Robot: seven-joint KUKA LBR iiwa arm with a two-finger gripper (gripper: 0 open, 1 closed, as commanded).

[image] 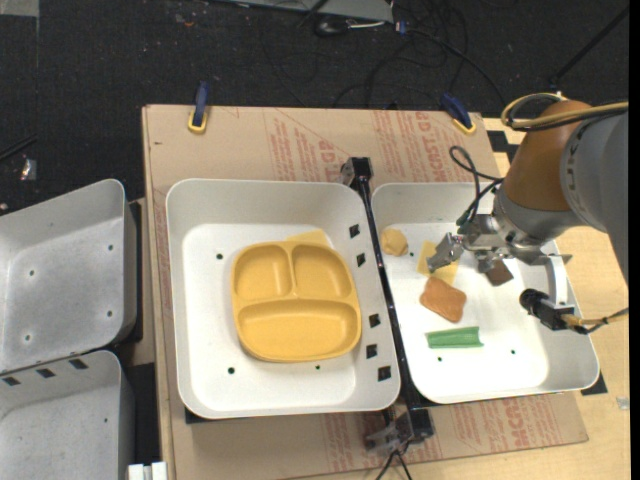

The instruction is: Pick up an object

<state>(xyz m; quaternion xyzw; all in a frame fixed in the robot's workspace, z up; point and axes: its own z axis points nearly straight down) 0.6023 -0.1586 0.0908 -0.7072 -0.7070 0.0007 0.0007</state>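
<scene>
In the right bin (560,368) lie a small yellow chunk (395,242), a yellow piece (437,257), an orange-brown wedge (443,298) and a flat green strip (454,339). My gripper (470,249) hangs over the upper middle of that bin, right beside the yellow piece and just above the orange-brown wedge. The grey arm with its orange band (540,163) reaches in from the right. A yellow divided tray (296,301) rests in the left bin (200,228).
Both bins sit on a cardboard sheet (300,138) held by two clamps at the back. A black divider (375,268) runs between the bins. Cables trail by the arm on the right, and spare white bins (60,268) lie at far left.
</scene>
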